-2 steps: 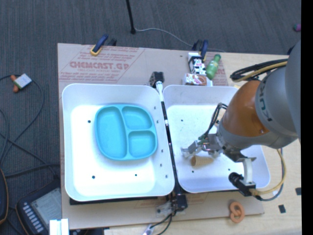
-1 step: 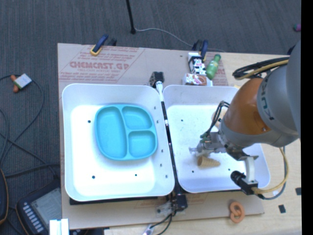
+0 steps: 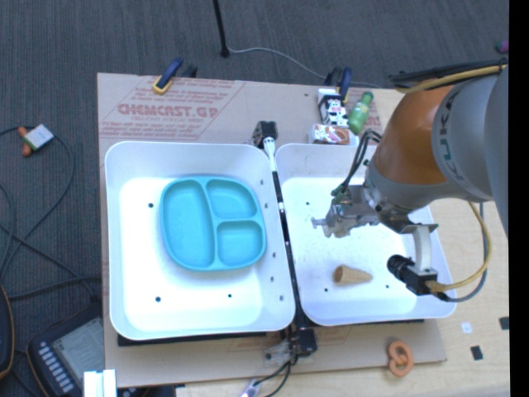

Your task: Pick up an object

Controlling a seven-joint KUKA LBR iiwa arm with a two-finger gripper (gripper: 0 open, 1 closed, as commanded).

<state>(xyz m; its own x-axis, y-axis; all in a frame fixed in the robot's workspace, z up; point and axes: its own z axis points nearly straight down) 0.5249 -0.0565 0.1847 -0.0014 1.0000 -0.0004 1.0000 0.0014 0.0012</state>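
Observation:
A tan ice-cream-cone-shaped toy [image 3: 353,276] lies on its side on the floor of the right white bin [image 3: 310,304], towards the front. My gripper [image 3: 334,222] hangs over the middle of that bin, above and slightly left of the cone, apart from it. Nothing shows in the gripper. The grey and orange wrist [image 3: 421,151] hides the bin's right back part. A light blue divided plate [image 3: 213,223] lies flat in the left white bin [image 3: 136,300].
A black cable fitting [image 3: 411,273] on the arm hangs just right of the cone. Behind the right bin stand a green bottle [image 3: 359,112] and a small box [image 3: 331,131]. An orange ring [image 3: 400,356] lies on the cardboard in front.

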